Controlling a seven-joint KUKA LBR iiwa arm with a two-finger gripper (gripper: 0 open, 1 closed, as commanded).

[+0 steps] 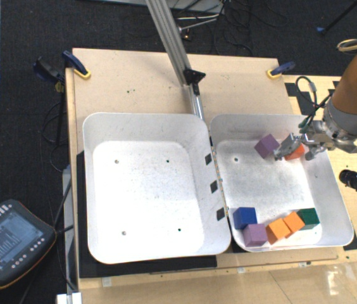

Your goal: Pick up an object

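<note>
My gripper (pixel 290 149) reaches into the right bin (pixel 280 182) from the right, low over its upper right part. An orange block (pixel 297 151) lies right at the fingertips, partly hidden by them; whether it is held I cannot tell. A purple block (pixel 267 146) sits just left of the gripper. Along the bin's front edge lie a blue block (pixel 245 217), a second purple block (pixel 255 234), an orange block (pixel 278 227) and a green block (pixel 307 218).
The left bin (pixel 144 185) stands beside the right one on the wooden bench (pixel 140 81). A slanted metal pole (pixel 169 33) rises at the back centre. A teach pendant (pixel 7 239) lies at the lower left.
</note>
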